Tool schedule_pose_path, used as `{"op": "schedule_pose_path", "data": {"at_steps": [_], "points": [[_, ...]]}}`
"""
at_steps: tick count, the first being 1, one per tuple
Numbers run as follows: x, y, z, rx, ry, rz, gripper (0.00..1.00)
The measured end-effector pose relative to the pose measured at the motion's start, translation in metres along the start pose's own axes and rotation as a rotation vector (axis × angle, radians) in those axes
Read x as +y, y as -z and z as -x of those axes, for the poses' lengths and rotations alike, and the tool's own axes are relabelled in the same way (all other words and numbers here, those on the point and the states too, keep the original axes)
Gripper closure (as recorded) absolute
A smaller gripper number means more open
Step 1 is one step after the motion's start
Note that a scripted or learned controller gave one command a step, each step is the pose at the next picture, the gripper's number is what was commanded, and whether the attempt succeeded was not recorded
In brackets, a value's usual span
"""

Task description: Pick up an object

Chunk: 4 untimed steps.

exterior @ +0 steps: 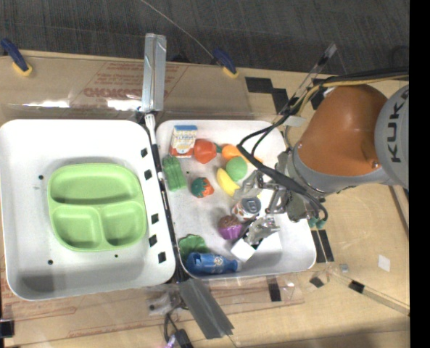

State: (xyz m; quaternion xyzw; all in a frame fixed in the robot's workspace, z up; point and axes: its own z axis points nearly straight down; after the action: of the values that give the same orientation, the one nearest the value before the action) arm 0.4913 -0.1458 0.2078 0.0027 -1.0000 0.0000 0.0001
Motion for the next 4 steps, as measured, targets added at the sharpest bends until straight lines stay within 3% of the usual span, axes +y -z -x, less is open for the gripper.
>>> {"op": "schedule_pose_path", "data": {"at_steps": [1, 2, 3, 4], "points": [[0.026, -0.112, 0.030, 0.002, 0.174, 0.003, 0.00], [0.020, -0.115, 0.142, -0.002, 0.043, 0.001, 0.00], [0.022, -0.104, 0.143, -0.005, 0.050, 0.000, 1.00], [0.102, -0.010, 0.169, -0.012, 0.134, 0.001, 1.00]]}}
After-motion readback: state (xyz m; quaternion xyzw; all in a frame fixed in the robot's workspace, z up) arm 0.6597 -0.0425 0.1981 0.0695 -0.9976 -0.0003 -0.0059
